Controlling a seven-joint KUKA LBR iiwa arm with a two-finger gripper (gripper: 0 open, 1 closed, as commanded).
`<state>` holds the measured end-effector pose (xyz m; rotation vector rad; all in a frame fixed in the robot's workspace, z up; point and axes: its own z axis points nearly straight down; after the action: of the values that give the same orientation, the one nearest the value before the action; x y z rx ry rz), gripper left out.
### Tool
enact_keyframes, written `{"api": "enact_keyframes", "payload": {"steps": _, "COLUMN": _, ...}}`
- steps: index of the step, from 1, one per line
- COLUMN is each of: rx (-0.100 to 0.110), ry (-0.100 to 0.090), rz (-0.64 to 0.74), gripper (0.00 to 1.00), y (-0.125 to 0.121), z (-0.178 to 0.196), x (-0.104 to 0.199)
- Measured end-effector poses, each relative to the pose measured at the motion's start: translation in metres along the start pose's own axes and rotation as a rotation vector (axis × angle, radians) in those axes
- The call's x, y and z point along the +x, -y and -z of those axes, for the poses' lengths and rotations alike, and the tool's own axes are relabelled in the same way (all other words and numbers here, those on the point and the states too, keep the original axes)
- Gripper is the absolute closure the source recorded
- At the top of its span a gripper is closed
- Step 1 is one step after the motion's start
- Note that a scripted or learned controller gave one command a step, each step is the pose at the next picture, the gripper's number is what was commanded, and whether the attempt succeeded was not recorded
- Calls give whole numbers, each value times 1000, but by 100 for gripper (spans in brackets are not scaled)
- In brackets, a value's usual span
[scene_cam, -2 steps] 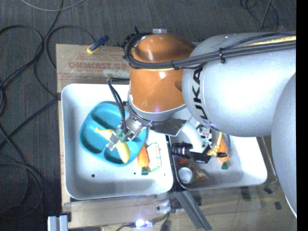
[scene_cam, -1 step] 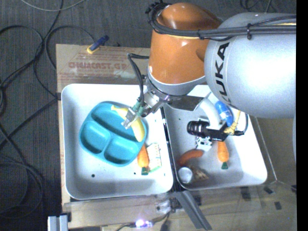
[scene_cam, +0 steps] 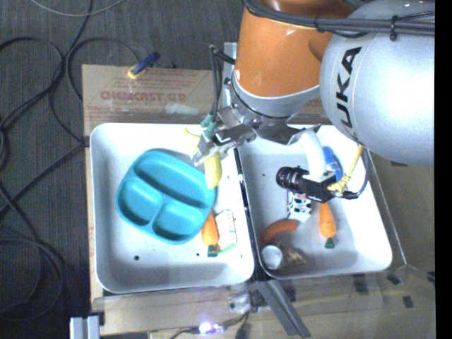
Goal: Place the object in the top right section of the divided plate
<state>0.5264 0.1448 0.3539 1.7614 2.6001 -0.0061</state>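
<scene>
The gripper (scene_cam: 212, 147) seems to clench a yellow banana (scene_cam: 212, 171) hanging lengthwise just beside the blue divided plate (scene_cam: 164, 196), its top right section immediately left.

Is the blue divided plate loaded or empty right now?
Empty. All three sections of the blue divided plate show bare blue; the yellow banana-like object sits at its right rim, under the gripper.

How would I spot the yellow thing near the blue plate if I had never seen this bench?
Start at the left white bin, which holds the blue divided plate. At the plate's upper right edge, just under the gripper, lies a small yellow banana. It is pale yellow and lies lengthwise, unlike the orange carrot with its green top further down.
</scene>
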Motion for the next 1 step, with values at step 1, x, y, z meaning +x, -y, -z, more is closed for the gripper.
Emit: {"api": "enact_keyframes", "payload": {"steps": 1, "rx": 4, "ry": -2, "rz": -331, "gripper": 100, "y": 16, "z": -88, "x": 68}}
